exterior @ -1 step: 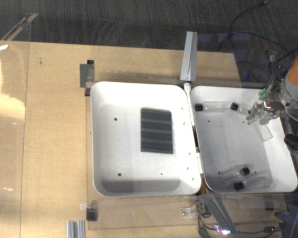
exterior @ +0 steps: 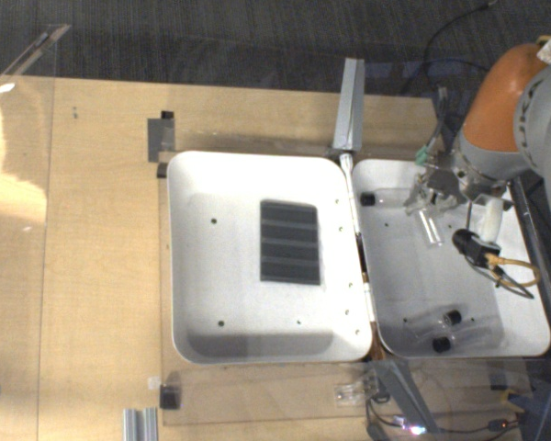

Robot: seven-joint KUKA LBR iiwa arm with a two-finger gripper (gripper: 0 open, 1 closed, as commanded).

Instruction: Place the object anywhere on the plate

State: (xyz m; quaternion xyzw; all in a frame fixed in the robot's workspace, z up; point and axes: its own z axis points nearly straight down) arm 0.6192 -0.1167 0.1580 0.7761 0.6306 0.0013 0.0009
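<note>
Jaws give nothing away at this slant: I cannot tell whether they are parted or closed, and nothing can be made out between them. The gripper point(exterior: 429, 217) hangs over the far part of the right bin point(exterior: 399, 278).

The object is most likely one of the small dark bits lying loose in that bin. One black piece point(exterior: 452, 318) sits near the front wall, a second piece point(exterior: 439, 344) lies near it at the front rim, and a third piece point(exterior: 367, 198) rests by the far left corner, well apart from both. Which one is meant I cannot tell.

Each looks light, hard and stiff, and small enough to skid on the smooth white floor or squirt out of a pinch. A hold square across the middle, taken from straight above, seems safest.

The plate point(exterior: 289, 242), a dark ribbed slab, lies in the middle of the left bin point(exterior: 211, 278).
</note>
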